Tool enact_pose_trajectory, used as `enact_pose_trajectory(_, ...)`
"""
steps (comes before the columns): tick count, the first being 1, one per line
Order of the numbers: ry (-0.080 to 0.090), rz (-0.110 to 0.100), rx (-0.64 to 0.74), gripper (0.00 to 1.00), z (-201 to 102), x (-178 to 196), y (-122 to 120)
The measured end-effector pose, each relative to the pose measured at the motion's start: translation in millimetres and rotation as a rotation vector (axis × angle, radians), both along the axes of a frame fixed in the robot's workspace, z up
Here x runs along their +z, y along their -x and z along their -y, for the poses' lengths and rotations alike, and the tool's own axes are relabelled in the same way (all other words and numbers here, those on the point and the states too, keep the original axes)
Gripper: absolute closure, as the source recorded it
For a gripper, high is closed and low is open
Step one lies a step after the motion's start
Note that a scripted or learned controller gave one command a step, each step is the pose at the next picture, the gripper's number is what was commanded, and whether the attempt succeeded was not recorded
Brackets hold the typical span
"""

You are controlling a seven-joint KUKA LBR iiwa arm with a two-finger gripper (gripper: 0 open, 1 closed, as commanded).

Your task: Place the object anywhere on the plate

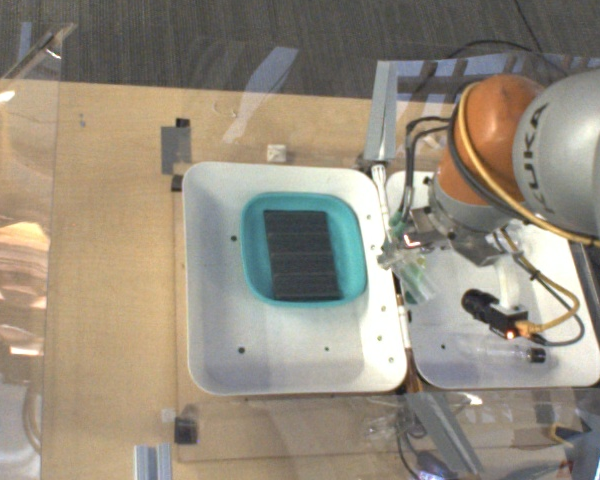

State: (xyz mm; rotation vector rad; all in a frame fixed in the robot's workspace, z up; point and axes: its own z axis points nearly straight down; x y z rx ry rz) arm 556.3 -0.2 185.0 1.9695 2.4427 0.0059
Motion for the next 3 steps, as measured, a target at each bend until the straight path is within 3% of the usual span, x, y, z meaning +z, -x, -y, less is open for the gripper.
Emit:
enact_pose_trajectory(1, 0.000, 0.000, -0.001, 0.00, 0, 0, 0)
enact_pose_trajectory(2, 0.001, 0.000, -0.016, 0.00, 20, 0, -47)
enact_pose_trajectory(3, 0.000, 0.003, -0.201, 0.00, 40, 123, -20)
